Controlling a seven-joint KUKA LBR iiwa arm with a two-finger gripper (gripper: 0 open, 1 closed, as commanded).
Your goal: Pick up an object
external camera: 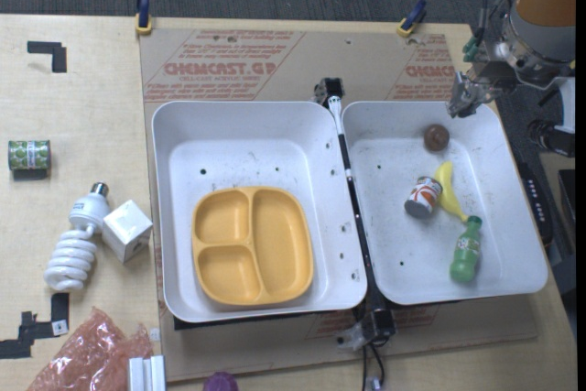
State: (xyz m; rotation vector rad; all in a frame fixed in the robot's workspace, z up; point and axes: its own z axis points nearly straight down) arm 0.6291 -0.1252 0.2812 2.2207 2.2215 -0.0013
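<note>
The right bin (513,188) holds a small brown ball (436,137) near its far wall. Below it lie a red-and-white can (423,197) on its side, a yellow banana (449,190) and a green bottle (465,250). My gripper (465,100) hangs over the bin's far right corner, just up and right of the brown ball, with nothing visible between its fingers. The left bin (174,151) holds a yellow divided plate (252,244).
Outside the bins on the left lie a white spiral light bulb (75,244), a white cube (127,230), a green can (28,156) and a pink mesh bag (87,354). Two clamps (144,9) (412,16) hold the brown board at its far edge.
</note>
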